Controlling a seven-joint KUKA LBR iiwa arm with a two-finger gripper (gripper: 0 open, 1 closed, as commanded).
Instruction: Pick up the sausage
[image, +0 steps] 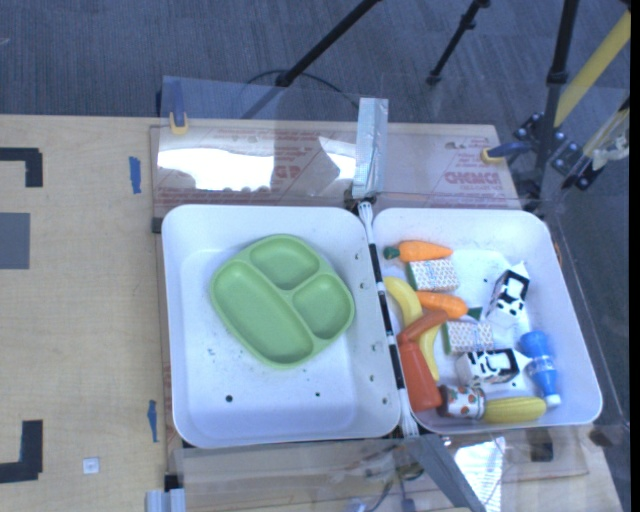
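Starting at the near edge of the right bin (470, 225): a yellow corn cob (515, 408) lies along the front wall, with a small spotted can (462, 402) just to its left. The sausage (418, 365) is right there beside the can, a red-orange piece running from the front wall up along the divider side of the bin, with its far end bent toward the middle. It's crowded in. A banana (404, 298) lies against its far end, and I can't tell which of the two is on top. A cow-patterned carton (492, 365) sits just to its right, and a blue bottle (540, 365) is beyond that. Further back there's a speckled block (468, 334), a carrot (441, 301), a second cow-patterned carton (510, 295), another speckled block (435, 273), and a second carrot (425, 250) by the far wall. Over in the left bin (200, 380), a green divided plate (283, 298) lies flat.
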